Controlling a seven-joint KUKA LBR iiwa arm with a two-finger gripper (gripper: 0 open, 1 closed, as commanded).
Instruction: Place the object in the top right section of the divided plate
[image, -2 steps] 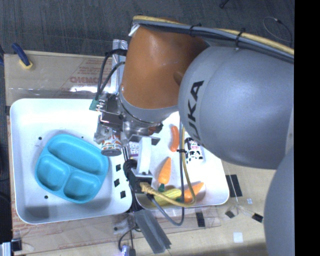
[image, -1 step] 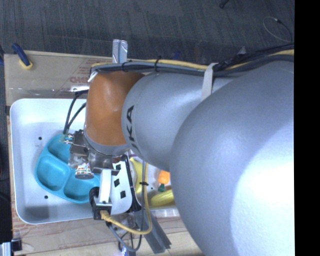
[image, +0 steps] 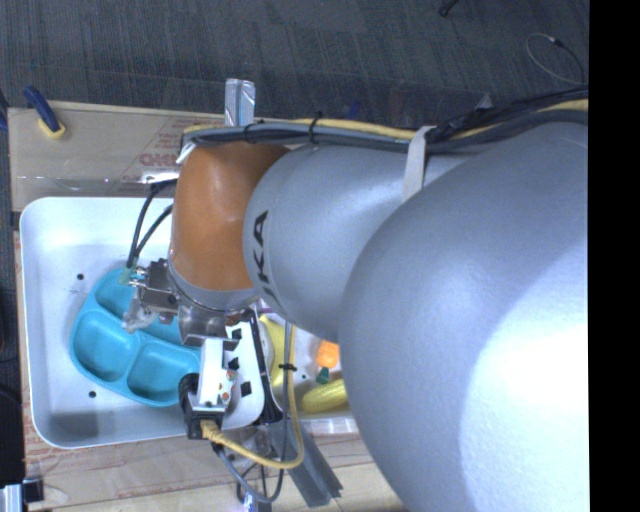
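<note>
Arm (image: 400, 300) over most of blue plate (image: 115, 345).

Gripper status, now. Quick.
Gripper: cannot be told. It sits over the blue divided plate in the left white bin, and the arm's wrist covers it from above.

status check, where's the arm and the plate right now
Grey arm with orange band low over left white bin. Blue divided plastic plate partly hidden beneath wrist. Yellow and orange objects beside it, unclear.
</note>
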